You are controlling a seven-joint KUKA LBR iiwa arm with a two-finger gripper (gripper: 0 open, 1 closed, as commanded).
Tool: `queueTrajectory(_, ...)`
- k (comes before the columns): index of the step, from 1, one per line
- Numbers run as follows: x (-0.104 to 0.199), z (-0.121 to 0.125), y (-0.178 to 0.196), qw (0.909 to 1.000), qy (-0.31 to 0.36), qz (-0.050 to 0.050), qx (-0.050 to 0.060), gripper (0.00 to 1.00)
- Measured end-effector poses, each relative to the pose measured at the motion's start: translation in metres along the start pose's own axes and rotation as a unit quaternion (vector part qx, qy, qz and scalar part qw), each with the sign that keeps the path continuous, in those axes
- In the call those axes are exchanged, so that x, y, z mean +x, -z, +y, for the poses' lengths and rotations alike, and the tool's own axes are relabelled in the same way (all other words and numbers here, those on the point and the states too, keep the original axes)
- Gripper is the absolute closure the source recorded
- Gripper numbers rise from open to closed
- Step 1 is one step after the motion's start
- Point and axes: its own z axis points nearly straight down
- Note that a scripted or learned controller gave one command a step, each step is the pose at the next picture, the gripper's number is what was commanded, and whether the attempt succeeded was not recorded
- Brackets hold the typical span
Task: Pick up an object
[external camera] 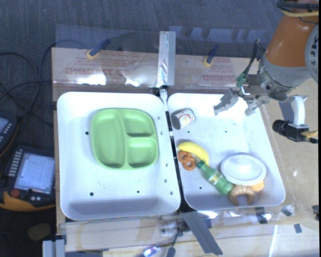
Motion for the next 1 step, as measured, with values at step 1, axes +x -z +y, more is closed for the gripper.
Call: queueTrajectory(1, 0.0157, -0.0558, 0.0579, 0.9996, -0.03, -0.001, 0.0, 0.0)
